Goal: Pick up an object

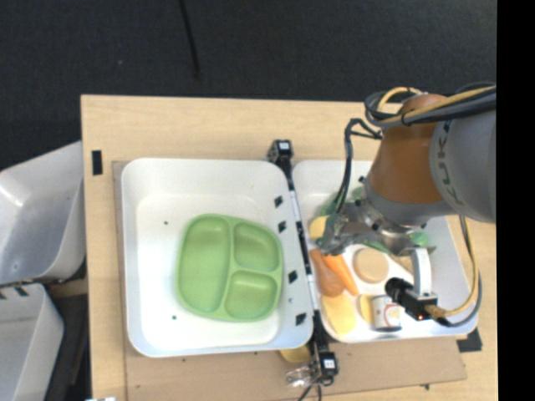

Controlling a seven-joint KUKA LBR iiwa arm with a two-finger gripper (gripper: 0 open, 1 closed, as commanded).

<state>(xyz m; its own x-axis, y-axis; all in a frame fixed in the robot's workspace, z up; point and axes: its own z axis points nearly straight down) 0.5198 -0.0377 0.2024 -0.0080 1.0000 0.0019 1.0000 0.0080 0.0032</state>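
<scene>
My gripper [358,242] hangs low over the middle of the right bin [458,249], under the orange wrist band of the arm, which hides much of that bin. Right below it lie a round beige object [370,266] and an orange carrot-like object [333,274]. A yellow object [338,312] and a small can [383,312] rest near the bin's front wall. A small yellow piece [318,225] shows at the bin's left wall, beside the gripper. No object is visibly lifted.
The left bin [150,199] holds a green divided plate [227,266]. A raised divider with black clips [292,232] separates the two bins. Cables loop from the arm along the right bin's right side [472,282].
</scene>
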